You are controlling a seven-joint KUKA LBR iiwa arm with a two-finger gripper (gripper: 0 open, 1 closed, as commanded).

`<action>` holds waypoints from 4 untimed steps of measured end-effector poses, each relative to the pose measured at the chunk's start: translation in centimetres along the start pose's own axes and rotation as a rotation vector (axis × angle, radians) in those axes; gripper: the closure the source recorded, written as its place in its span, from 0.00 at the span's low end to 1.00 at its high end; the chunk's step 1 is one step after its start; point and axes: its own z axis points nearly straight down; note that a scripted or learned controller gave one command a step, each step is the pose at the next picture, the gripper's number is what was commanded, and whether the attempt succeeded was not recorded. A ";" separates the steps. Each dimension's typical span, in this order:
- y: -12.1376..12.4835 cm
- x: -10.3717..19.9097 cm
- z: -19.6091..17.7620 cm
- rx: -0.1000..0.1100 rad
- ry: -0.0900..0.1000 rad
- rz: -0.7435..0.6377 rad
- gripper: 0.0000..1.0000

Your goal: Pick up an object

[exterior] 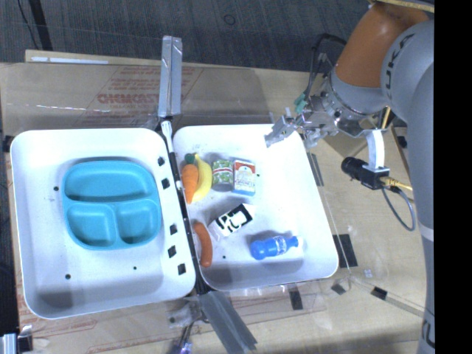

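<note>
Saw two shallow white bins side by side on a bench covered with brown cardboard [88,87], dark ribbed flooring [221,13] beyond its far edge. Took the right bin [313,220] as the landmark. Found inside it, along its left wall, a carrot [190,181] touching a banana [202,175]; just right of those, two small cartons [236,175]; nearer its middle, a black-and-white box [232,218]; at its near left corner, a sausage [204,243]; toward its near right, a blue bottle [273,245] lying flat. Noted the left bin [37,220] touching its left side, holding a blue divided tray [110,201]. Spotted the gripper [284,130] over its far right corner, nothing seen between the fingers; could not tell whether parted or closed
</note>
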 end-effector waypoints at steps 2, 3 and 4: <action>-0.5 4.7 16.1 -0.003 0.000 -0.107 0.00; -0.5 4.7 15.1 0.000 -0.001 -0.112 1.00; 1.9 8.2 3.4 -0.005 -0.001 -0.202 1.00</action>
